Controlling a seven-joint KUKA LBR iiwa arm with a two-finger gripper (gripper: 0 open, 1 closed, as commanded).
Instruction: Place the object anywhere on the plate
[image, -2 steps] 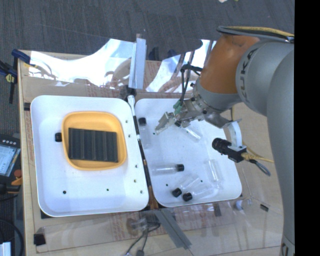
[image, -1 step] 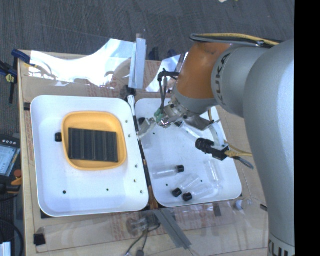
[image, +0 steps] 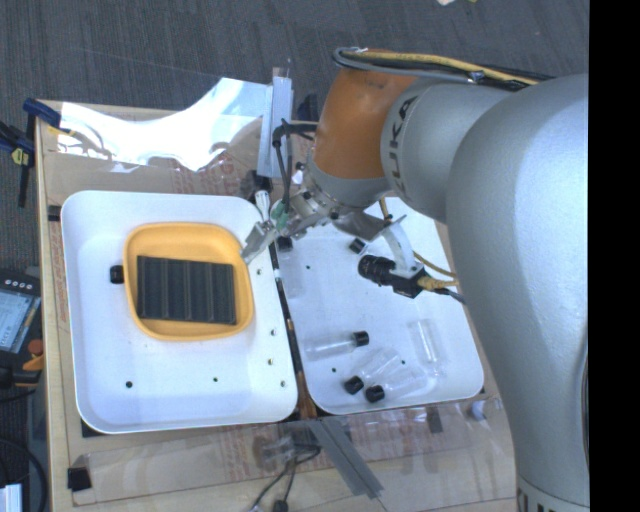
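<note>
A yellow square plate (image: 150, 246) lies in the left white bin (image: 90, 390). A dark ridged rectangular object (image: 188, 289) rests flat on the plate and covers most of its middle. My gripper (image: 258, 240) hangs over the seam between the two bins, at the plate's upper right corner. It points down and to the left from the orange-banded wrist (image: 355, 125). I see nothing clearly held at its tip.
A small black piece (image: 117, 273) lies in the left bin beside the plate. The right bin (image: 460, 380) holds several clear vials (image: 338, 344) with black caps (image: 353, 384) near its front. A black cable plug (image: 385, 272) hangs under the arm.
</note>
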